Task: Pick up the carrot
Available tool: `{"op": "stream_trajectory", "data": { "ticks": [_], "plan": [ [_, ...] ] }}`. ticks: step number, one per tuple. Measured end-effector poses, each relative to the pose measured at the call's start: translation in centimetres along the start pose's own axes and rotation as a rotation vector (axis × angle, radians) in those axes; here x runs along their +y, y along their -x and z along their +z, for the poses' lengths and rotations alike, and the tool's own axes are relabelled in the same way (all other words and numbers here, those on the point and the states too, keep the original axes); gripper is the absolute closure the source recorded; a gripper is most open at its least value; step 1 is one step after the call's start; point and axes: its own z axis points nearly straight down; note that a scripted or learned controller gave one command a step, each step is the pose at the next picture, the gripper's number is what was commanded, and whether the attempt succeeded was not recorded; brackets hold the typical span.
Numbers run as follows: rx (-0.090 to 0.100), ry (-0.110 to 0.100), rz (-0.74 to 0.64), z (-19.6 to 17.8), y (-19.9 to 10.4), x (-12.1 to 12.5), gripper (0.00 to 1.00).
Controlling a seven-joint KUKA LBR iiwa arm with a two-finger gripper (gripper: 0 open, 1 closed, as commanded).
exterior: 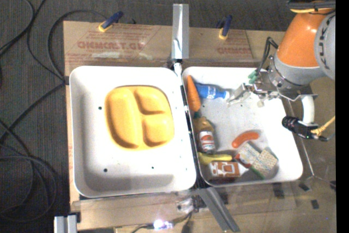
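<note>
The carrot (193, 94) is orange and slim. It lies lengthwise along the left wall of the right bin (283, 142), near its far corner, with a blue bottle (212, 93) just to its right. My gripper (239, 94) hovers over the far part of that bin, to the right of the blue bottle and well apart from the carrot. Its silver fingers (235, 99) point left and stand open with nothing between them.
The right bin also holds a brown bottle (205, 136), a red sausage-like piece (245, 139), a yellow banana (210, 159), a small carton (223, 170) and a checked sponge (260, 161). A yellow divided plate (140, 116) sits in the left bin (87, 144).
</note>
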Motion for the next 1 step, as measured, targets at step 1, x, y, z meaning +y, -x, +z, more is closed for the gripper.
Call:
{"op": "stream_trajectory", "data": {
  "ticks": [1],
  "plan": [
    [-0.003, -0.001, 0.022, 3.14, 3.63, 0.69, 0.00]
  ]
}}
